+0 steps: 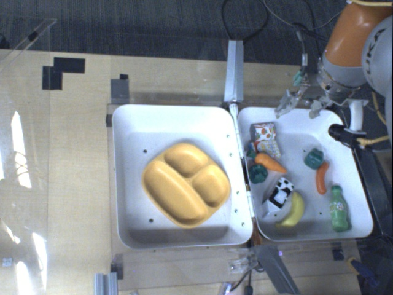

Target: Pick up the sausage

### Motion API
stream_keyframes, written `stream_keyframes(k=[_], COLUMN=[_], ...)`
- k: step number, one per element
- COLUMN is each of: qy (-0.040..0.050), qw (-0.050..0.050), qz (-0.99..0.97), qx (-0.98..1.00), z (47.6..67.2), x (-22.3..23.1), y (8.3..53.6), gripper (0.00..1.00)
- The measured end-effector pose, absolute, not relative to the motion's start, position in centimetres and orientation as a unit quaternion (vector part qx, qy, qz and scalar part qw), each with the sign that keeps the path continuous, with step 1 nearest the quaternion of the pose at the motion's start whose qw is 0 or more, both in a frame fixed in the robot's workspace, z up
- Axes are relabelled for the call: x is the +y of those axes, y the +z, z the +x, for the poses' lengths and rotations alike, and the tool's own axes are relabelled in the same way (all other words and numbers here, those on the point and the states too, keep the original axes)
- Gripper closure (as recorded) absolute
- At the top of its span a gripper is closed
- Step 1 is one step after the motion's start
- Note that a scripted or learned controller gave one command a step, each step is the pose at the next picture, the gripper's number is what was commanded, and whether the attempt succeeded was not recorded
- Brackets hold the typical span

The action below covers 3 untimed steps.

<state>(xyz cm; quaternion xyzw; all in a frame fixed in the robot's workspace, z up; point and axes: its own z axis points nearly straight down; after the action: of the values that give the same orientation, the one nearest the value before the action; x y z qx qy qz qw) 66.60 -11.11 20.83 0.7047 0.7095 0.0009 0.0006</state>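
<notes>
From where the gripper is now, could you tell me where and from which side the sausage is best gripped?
Grip the sausage at its middle, coming straight down, fingers closing across its narrow width. It lies flat and nearly lengthwise in the right bin, apart from the green bottle and teal piece, so both long sides look free. The gripper sits above the bin's far edge.

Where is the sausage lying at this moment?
The sausage lies in the right bin, near its right wall, just below the teal toy and above the green bottle.
</notes>
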Motion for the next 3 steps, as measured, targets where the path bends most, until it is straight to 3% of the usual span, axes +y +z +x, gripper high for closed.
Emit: stream_keyframes(k=[1,2,3], qy=[0.0004,0.002,0.0019], qw=[0.001,0.004,0.006], qz=[0.649,0.615,0.564], qx=[0.761,0.789,0.826], z=[59.2,53.8,54.3], x=[-18.5,-20.6,-17.3], y=[14.0,8.8,8.8], gripper=[0.0,0.0,0.0])
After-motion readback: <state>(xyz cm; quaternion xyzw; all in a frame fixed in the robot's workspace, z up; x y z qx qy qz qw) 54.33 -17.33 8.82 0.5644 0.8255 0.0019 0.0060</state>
